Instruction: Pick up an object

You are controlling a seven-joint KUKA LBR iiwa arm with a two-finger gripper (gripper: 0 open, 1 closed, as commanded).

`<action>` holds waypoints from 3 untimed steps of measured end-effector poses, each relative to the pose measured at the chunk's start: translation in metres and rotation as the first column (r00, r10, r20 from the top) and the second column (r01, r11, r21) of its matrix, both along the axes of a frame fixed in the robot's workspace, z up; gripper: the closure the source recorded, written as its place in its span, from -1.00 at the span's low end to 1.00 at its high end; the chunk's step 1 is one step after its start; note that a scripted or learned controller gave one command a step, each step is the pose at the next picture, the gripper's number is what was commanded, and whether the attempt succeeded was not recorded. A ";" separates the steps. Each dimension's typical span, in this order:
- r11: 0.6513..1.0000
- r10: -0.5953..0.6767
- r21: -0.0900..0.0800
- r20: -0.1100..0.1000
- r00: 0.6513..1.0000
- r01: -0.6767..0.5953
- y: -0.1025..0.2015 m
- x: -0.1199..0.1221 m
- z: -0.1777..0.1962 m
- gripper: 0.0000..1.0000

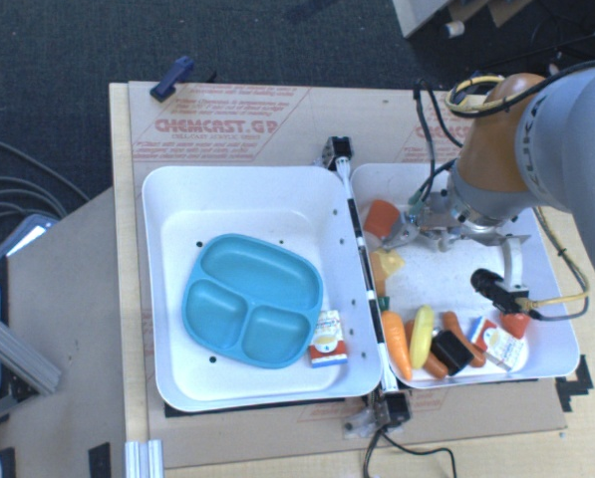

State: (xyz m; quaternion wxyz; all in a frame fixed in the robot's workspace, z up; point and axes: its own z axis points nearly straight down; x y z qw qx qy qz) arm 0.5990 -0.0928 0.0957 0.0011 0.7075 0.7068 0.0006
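The grey arm [561,118] leans over the right bin [432,289], with its gripper [424,220] low just beside an orange-red toy [380,217] at centre frame, probably the target. I cannot tell whether the gripper is wide or narrow. A blue divided plate [252,300] fills the left bin [167,267].

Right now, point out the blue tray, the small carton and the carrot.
blue tray [245,267], camera view, upper compartment floor
small carton [327,335], camera view, printed front face
carrot [397,343], camera view, middle of body
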 end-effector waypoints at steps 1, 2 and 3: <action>1.000 0.000 0.000 0.001 1.000 0.000 0.000 0.000 0.010 1.00; 1.000 0.000 0.000 0.001 1.000 0.000 0.000 0.000 0.010 -1.00; 1.000 -0.001 -0.002 0.005 1.000 0.001 -0.005 -0.022 -0.008 -1.00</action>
